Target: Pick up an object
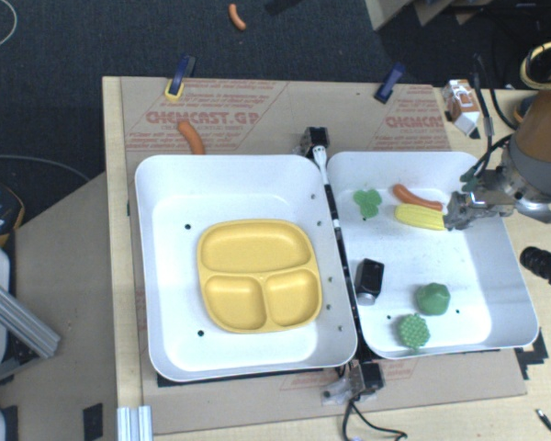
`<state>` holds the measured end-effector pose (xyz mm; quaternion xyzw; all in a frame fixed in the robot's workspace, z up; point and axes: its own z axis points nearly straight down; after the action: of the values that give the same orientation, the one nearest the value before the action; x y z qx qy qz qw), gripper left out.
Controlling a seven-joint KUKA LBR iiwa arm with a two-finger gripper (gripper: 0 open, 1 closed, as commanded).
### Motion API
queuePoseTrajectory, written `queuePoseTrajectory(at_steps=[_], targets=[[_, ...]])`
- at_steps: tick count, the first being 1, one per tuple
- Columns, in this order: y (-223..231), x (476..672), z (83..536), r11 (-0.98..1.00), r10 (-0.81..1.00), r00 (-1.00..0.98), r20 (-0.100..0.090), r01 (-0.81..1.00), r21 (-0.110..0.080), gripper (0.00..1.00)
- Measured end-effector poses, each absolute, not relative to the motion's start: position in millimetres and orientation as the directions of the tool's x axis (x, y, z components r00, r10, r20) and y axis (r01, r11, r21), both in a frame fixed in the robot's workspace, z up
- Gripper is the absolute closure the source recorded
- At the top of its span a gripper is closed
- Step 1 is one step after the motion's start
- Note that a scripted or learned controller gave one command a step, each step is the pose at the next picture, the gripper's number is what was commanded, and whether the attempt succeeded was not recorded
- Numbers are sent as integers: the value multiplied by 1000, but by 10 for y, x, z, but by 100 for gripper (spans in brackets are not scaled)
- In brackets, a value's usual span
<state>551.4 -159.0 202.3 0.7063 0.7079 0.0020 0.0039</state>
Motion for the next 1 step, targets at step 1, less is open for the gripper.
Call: queuePoseTrajectory(at_steps=[1], targets=[[-1591,5526,2268,2,1000,-2,-2,1000,6,100]])
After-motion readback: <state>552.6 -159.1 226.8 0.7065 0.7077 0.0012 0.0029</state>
